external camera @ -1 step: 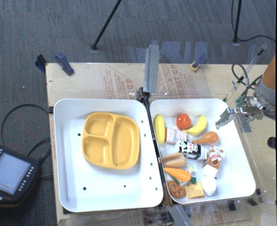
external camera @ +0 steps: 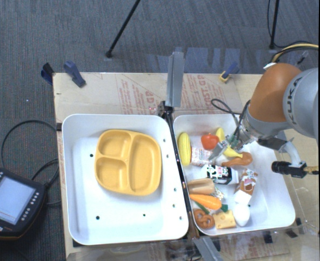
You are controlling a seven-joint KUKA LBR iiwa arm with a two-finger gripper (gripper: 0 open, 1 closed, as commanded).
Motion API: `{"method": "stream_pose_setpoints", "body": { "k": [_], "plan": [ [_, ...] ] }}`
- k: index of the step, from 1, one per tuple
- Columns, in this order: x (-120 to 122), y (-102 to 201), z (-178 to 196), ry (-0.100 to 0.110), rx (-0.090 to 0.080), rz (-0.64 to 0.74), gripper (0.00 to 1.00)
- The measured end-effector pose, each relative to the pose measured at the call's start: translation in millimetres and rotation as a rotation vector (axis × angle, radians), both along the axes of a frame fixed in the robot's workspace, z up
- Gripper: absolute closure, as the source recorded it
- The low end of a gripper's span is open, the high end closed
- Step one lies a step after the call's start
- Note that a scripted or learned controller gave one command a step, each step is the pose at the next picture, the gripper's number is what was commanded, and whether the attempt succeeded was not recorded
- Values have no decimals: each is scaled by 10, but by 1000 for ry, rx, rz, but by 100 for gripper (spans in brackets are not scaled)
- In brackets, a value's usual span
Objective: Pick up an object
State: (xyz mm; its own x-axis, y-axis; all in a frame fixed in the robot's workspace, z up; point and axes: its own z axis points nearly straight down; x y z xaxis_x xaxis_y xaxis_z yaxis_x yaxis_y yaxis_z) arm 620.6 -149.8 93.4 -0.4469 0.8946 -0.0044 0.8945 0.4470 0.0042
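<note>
On the counter [external camera: 121, 94], the right bin [external camera: 276, 200] serves as landmark: the grey arm [external camera: 282, 99] reaches over its upper middle. Its jaws [external camera: 220, 147] hang just beside the red tomato [external camera: 209, 141], which lies immediately left; whether they are apart, I cannot tell.

Glossy yellow plastic tray [external camera: 129, 162]; smooth white plastic bins [external camera: 78, 145]; matt printed cardboard over the table [external camera: 121, 91]; glossy orange arm band [external camera: 274, 94].

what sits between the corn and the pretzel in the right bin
In the camera view, a hot dog and carrot lie between the corn and pretzel.
</note>
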Motion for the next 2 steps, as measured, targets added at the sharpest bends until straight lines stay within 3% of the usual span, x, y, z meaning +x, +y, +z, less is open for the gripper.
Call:
{"method": "stream_pose_setpoints", "body": {
  "k": [1,2],
  "plan": [
    [263,-39,0,-1,4,-358,0],
    [259,-32,102,5,4,-354,100]
  ]
}}
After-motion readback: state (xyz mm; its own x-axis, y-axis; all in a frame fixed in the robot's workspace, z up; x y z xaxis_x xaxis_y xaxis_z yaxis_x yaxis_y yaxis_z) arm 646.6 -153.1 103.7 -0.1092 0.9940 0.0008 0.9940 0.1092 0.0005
